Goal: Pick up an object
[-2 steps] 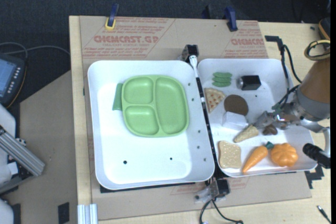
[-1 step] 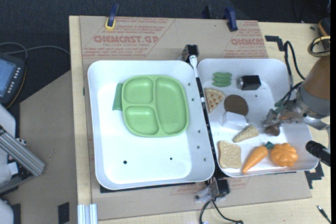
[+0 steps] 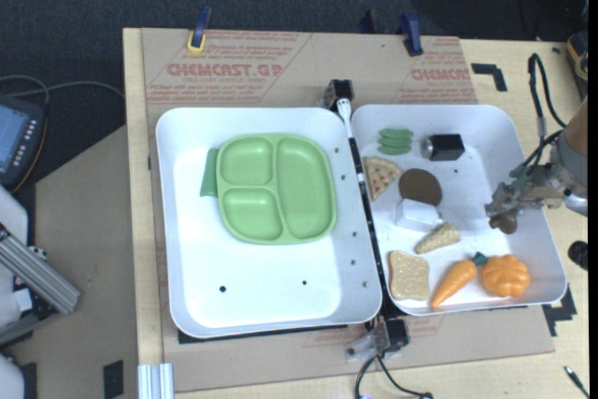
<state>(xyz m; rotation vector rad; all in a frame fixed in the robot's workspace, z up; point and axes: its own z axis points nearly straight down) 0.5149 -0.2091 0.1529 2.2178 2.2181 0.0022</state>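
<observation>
Toy foods, among them a carrot [image 3: 455, 281] and an orange pepper [image 3: 505, 275], lie in the right bin [image 3: 495, 134]. The gripper [image 3: 505, 208] hovers at its right side; whether it grasps anything cannot be told.

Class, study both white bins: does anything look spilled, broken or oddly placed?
Nothing stands out. The green plate lies flat in the left bin; the toy foods, such as the carrot, lie loose but whole in the right bin.

light: bright, even, from overhead | glare: white bins [image 3: 187, 229] nearly washed out, soft sheen on green divided plate [image 3: 277, 187] | shadows: faint, short, beneath toy food | focus: slightly soft overall, gripper [image 3: 509, 206] blurred | surround: dark carpet dim
</observation>
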